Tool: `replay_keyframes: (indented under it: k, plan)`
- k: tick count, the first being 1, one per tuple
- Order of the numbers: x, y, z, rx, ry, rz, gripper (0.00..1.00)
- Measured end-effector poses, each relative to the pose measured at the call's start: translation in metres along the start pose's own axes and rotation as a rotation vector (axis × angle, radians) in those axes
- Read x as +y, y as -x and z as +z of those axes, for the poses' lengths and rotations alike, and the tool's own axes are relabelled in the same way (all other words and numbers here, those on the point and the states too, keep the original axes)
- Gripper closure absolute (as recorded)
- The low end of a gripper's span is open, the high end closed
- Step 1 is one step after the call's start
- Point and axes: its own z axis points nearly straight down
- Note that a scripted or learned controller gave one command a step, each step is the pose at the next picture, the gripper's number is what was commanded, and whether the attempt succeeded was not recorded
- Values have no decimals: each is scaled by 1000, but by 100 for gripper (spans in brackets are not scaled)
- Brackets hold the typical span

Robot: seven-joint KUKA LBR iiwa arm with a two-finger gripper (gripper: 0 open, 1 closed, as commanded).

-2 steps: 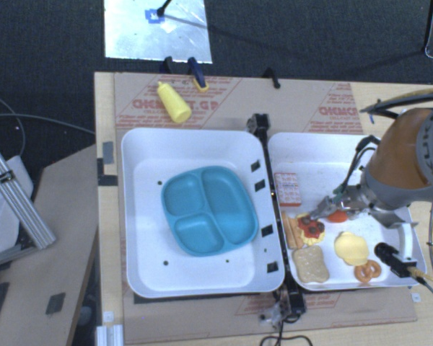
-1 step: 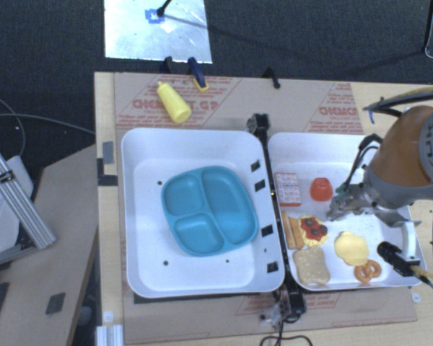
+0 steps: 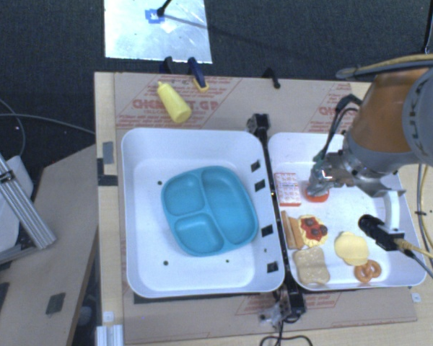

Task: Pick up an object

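At the far left, a yellow bottle point(image 3: 173, 101) lies on the bench outside the bins, so I count it out of play. The left bin point(image 3: 148, 193) holds a blue tray point(image 3: 208, 209), flat and awkward to pinch; I would leave it. The small pieces are scattered in the right bin point(image 3: 343, 218): a red-and-white packet point(image 3: 287, 188) by the divider, fries point(image 3: 294, 231), bread point(image 3: 311, 265), a yellow piece point(image 3: 352, 248) and a pretzel point(image 3: 366, 270) toward the near side. My gripper point(image 3: 319, 187) sits low over an orange piece point(image 3: 316, 198) just right of the packet, likely my target. I cannot tell whether the gripper is open or closed, or has hold.
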Motion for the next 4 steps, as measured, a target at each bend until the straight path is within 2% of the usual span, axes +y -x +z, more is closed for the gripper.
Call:
replay_keyframes:
  k: [1,2,3,4]
  plan:
    - [-33,-49,5,1,-11,3,100]
    - [-46,-90,-23,2,-6,2,100]
    - [-61,-136,-19,1,-10,2,100]
    - [-60,-79,-129,-2,5,15,100]
